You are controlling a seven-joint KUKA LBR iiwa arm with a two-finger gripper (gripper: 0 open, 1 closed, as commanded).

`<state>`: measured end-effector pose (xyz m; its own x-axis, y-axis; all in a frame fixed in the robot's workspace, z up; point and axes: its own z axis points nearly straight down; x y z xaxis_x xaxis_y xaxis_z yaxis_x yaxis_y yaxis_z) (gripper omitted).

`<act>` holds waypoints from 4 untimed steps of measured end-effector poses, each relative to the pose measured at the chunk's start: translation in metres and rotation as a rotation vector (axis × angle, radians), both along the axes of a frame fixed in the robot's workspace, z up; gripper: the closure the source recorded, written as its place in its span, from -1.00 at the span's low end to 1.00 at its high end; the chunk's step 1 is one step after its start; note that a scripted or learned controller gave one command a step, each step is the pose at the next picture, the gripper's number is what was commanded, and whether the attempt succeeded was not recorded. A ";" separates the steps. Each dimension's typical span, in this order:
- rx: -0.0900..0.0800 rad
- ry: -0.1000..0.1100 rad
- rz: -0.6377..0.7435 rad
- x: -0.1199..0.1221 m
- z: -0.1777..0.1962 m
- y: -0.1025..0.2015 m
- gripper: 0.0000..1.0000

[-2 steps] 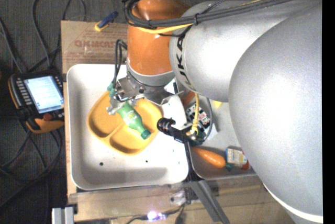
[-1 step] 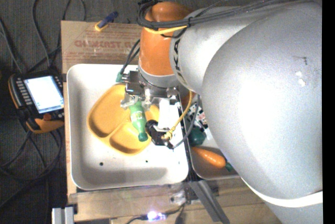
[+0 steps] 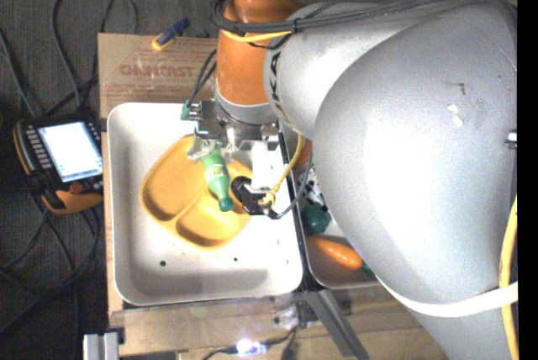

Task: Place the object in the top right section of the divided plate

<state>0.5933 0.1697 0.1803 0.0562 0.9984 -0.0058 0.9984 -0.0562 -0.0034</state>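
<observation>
We see a bulky, smooth, light-grey rounded arm (image 3: 403, 140) with a glossy orange band (image 3: 248, 39) above its wrist, black cables (image 3: 220, 5) looped around it, and a metallic end effector (image 3: 225, 150) mount.

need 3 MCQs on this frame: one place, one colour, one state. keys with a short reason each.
1. Where is the divided plate?
A. left bin
B. right bin
C. on the floor

2. What colour is the bottle under the end effector?
A. red
B. green
C. blue

3. How does the bottle sit?
A. over the plate
B. on the cardboard
C. in the right bin

Answers: 1 A, the yellow plate lies in the left bin. 2 B, its body is green. 3 A, it overlaps the plate's right side.
</observation>
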 end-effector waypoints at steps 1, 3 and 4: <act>0.003 0.002 -0.058 -0.032 0.019 0.035 1.00; 0.001 0.000 -0.205 -0.037 0.042 -0.038 1.00; 0.002 0.004 -0.126 -0.110 0.015 -0.021 1.00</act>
